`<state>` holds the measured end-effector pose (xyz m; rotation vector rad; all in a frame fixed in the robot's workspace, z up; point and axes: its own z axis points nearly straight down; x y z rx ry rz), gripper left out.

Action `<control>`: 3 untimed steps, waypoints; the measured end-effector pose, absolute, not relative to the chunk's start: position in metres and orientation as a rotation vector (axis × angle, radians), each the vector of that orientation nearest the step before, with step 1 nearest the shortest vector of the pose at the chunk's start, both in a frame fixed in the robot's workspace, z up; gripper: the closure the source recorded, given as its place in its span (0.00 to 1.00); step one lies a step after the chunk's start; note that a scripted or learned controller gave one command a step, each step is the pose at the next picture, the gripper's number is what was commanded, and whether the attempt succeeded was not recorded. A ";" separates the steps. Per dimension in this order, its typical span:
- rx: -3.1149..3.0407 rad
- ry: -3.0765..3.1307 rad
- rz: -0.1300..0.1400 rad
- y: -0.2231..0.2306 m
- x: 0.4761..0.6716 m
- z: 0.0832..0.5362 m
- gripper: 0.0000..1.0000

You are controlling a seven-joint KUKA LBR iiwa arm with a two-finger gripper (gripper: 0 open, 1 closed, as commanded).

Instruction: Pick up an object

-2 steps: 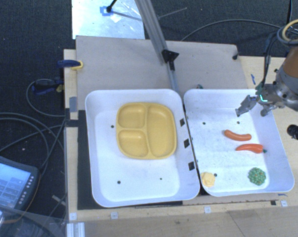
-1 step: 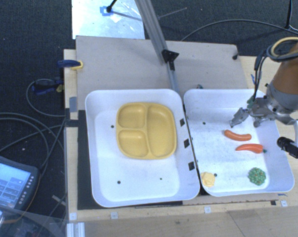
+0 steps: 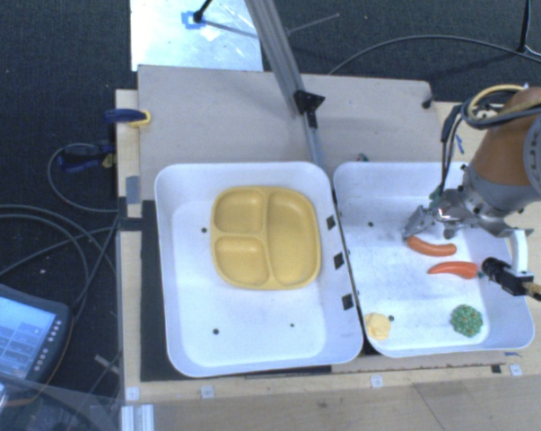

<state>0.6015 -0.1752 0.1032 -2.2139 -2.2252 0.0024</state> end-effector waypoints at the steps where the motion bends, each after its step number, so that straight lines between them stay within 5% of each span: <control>1: -2.218 -2.225 0.001 -0.175 0.602 0.091 0.00; 2: -2.220 -2.228 -0.004 -0.175 0.603 0.102 1.00; 3: -2.217 -2.233 -0.006 -0.165 0.603 0.156 1.00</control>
